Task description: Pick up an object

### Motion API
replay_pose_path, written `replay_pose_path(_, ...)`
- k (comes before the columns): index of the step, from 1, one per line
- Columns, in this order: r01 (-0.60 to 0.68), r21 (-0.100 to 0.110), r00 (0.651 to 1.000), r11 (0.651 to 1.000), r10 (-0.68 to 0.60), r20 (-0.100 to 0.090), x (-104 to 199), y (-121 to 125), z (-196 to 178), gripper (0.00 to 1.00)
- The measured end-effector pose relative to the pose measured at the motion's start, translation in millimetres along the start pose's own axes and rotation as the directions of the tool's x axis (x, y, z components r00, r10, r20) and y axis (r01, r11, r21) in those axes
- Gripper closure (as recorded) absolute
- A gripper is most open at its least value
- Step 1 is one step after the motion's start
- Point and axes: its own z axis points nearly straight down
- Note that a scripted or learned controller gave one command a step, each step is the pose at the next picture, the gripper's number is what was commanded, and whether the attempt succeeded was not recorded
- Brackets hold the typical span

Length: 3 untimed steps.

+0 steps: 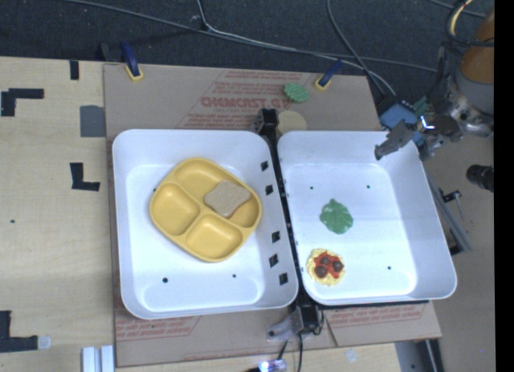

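In the right bin (401,282) lie a green leafy piece (336,216) near the middle and a small pizza-like piece with red toppings (326,266) near the front left corner. The left bin (140,282) holds a yellow divided plate (185,218) with a tan slice of bread (227,197) resting on it. My gripper (405,139) hangs over the right bin's far right corner, well away from the green piece and above the rim. Its dark fingers spread apart with nothing between them.
A small green object (295,91) and a pale round disc (294,120) lie on the cardboard behind the bins. Black clips line the divider between the bins (275,202). Cables cross the dark floor at the back.
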Motion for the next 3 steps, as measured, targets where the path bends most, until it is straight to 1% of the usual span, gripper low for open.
replay_pose_path(1, 0.003, -0.011, 1.0, 1.0, -0.003, 0.002, 1, 2, -7, 0.0)
replay_pose_path(2, 0.004, -0.007, 1.0, 1.0, -0.004, 0.002, 9, 8, 43, 0.0)
replay_pose_path(3, 0.004, -0.005, 1.0, 1.0, -0.004, 0.001, 16, 1, 104, 0.0)
